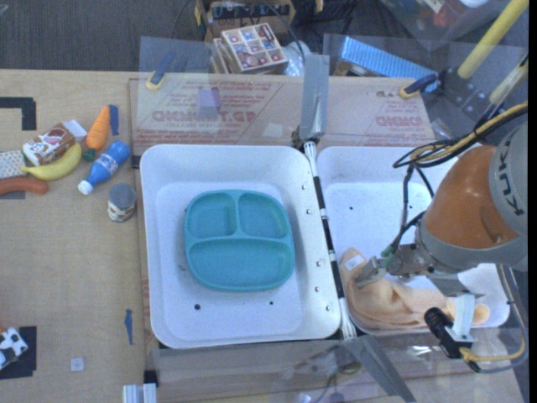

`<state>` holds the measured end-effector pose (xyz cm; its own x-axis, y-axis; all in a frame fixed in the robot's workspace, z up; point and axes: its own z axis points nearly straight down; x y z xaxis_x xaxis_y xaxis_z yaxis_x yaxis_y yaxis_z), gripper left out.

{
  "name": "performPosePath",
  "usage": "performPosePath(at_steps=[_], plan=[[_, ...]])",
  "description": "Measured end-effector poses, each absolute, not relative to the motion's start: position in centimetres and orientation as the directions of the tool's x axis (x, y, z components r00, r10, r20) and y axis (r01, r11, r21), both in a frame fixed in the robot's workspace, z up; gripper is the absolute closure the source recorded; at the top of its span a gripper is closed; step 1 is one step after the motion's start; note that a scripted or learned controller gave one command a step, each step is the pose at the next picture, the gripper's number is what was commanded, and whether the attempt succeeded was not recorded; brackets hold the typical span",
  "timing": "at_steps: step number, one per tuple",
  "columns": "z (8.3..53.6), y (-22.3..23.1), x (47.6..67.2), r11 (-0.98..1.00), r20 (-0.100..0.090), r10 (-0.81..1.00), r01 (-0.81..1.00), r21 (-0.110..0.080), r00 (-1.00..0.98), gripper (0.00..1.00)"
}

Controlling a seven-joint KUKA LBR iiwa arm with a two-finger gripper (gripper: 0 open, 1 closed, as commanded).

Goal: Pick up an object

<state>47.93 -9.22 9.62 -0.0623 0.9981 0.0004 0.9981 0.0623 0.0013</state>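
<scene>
End effector (369, 271) down on the cloth

Lower right bin (369, 187): touching the orange cloth (394, 305); grip state, can't tell.

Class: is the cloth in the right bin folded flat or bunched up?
Bunched up. The cloth lies in a rumpled heap with uneven folds at the near side of the right bin, under the arm.

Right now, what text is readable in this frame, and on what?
"KU": grey arm casing at the right edge, letters cut off by the frame.
Red mirrored print on the left clear panel behind the bins: large letters, too faint to read reliably.
Red print on the right clear panel: blurred, unreadable.
Patterned box and snack packet: print too small.
</scene>
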Motion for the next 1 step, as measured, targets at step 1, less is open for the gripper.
performPosePath(at_steps=[1], plan=[[9.11, -10.2, 55.26, -0.337, 0.001, 0.941, 0.941, 0.014, 0.337, 0.0]])
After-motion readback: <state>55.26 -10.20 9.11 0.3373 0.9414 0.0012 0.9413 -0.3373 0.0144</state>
